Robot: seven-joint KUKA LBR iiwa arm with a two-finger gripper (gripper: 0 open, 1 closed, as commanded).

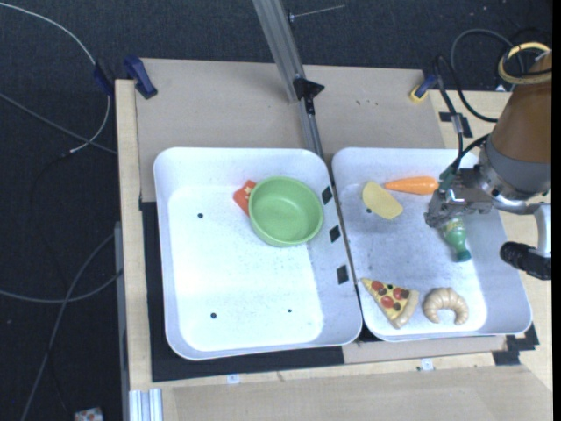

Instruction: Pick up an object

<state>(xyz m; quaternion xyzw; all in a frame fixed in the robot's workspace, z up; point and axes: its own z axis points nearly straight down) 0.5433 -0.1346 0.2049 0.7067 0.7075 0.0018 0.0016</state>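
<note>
My gripper (449,210) hangs over the right bin (517,310), near its right wall. Directly below it in the view lies a small green bottle-shaped object (458,240), whose top end sits under the gripper's tip. An orange carrot (410,184) lies just left of the gripper at the bin's back. Beside it is a pale yellow slice (382,201). At the bin's front sit a pizza slice (390,301) and a croissant (445,306).
The left bin (219,323) holds a green bowl (285,210) with a red piece (243,196) tucked against its left rim. A metal pole (285,42) runs down to the gap between the bins. The grey arm with its orange band (526,121) enters from the right.
</note>
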